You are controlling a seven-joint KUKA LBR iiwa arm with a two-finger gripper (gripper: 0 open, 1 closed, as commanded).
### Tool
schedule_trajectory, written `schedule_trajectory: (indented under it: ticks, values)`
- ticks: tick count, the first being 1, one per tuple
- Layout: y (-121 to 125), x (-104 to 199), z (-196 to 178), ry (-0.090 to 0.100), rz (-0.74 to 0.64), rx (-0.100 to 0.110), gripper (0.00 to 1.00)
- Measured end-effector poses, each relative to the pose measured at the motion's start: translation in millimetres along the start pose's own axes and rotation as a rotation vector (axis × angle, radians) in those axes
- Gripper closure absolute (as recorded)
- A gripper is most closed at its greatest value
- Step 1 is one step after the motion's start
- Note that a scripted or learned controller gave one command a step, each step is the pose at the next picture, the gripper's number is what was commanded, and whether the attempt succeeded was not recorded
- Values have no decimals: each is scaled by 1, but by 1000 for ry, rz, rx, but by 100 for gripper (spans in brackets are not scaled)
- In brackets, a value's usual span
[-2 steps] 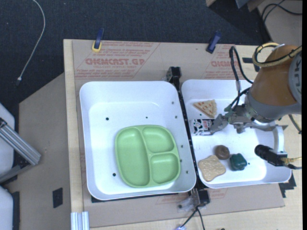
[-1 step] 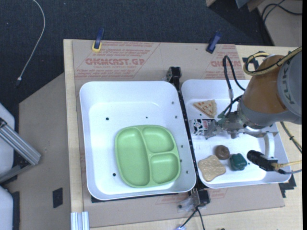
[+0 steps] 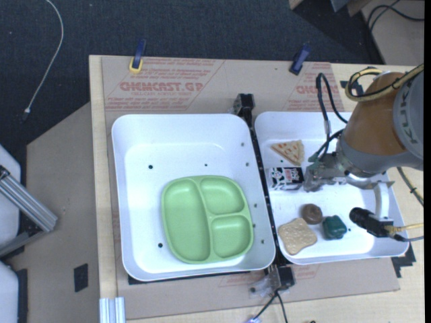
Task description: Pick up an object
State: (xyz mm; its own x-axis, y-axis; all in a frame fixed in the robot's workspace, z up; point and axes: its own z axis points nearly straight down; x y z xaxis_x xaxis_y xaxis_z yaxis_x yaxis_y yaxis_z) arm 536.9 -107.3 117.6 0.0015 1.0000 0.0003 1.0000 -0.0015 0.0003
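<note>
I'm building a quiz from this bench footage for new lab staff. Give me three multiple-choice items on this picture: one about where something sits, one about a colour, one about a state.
1. Where does the divided plate sit?
A. In the left bin
B. In the right bin
C. On the cardboard outside both bins

2. What colour is the divided plate?
A. Red
B. Light green
C. Black

3. How does the gripper stand relative to the right bin?
A. Over the left bin
B. Parked outside both bins
C. Down over the right bin, among the small items

Answers:
1 A, the plate lies on the floor of the left bin.
2 B, its three compartments are pale green.
3 C, the gripper hangs over the right bin near the triangular cracker, the brown round piece and the dark green block.
</note>
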Motion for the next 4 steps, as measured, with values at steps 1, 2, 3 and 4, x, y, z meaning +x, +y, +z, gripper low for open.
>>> schedule_trajectory:
  ticks: [1, 2, 3, 4]
  values:
    - [2, 4, -63, -2, -3, -6, 100]
    - [-1, 1, -126, -2, -2, -8, 100]
    - [0, 1, -127, -1, -2, -2, 100]
    - [4, 63, -129, 2, -8, 0, 100]
